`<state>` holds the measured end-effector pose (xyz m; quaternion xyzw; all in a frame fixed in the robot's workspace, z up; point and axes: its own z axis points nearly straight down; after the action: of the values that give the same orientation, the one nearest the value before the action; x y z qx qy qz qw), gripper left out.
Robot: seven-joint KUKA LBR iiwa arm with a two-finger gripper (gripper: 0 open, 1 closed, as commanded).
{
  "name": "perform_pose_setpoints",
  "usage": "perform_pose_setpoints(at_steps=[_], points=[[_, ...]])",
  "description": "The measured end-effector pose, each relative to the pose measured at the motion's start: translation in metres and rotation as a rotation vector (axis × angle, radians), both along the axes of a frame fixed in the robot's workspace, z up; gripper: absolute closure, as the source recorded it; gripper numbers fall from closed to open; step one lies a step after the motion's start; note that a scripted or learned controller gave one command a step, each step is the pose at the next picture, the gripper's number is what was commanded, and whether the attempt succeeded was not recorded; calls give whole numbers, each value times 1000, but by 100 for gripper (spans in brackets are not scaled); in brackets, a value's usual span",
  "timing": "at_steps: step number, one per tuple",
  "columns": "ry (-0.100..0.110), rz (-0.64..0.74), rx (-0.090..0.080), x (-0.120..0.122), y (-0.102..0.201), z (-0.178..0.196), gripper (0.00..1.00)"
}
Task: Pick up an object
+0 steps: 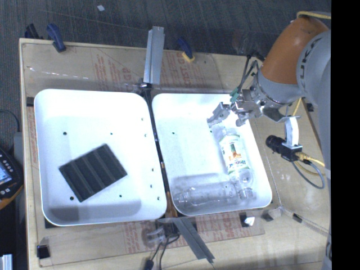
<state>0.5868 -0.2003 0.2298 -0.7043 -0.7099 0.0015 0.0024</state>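
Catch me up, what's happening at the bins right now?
The arm reaches in from the right, its gripper over the far end of the right bin, just above a small labelled bottle. A clear bottle lies across that bin's near edge. A dark ridged panel lies in the left bin. Nothing shows between the fingers, so no pick yet.
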Motion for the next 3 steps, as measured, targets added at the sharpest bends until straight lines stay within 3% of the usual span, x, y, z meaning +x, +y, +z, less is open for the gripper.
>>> perform_pose_setpoints(at_steps=[1, 3], points=[[-1, 27, -1, -27, -9, -83, 0], [-1, 27, -1, -27, -9, -82, 0]])
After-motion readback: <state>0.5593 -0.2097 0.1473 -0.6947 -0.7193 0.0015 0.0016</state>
